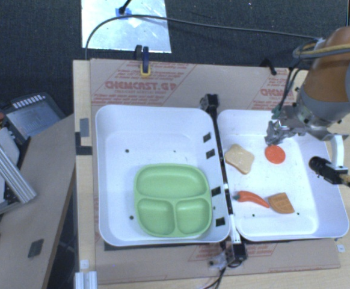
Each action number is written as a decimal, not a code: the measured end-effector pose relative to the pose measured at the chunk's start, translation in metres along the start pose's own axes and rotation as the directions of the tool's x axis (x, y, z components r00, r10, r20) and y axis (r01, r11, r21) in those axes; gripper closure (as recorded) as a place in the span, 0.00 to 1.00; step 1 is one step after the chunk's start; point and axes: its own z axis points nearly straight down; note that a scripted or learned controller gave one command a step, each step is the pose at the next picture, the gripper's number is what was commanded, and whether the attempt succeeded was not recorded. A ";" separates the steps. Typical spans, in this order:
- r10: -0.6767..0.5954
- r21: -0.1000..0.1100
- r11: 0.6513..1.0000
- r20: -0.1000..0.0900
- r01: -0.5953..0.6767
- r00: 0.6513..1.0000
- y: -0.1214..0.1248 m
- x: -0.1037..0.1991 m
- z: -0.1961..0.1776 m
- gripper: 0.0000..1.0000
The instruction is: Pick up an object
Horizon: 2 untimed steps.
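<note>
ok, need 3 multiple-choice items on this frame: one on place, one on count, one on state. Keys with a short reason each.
1. Which bin holds the green divided plate?
A. the left bin
B. the right bin
C. neither, it sits on the bench

2. How many loose items lie in the right bin?
A. two
B. four
C. six

3. Where is the end effector relative to the orange-red disc?
A. far off over the left bin
B. just above it in the picture, at the right bin's back part
C. outside both bins

Key: 1 A, the plate lies in the left bin. 2 B, disc, tan slice, carrot, brown wedge. 3 B, its tip sits next to the disc.
</note>
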 end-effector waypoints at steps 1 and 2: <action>-0.006 0.002 1.000 -0.002 0.006 1.000 -0.012 0.060 -0.011 1.00; -0.006 0.002 1.000 -0.002 0.006 1.000 -0.022 0.109 -0.021 1.00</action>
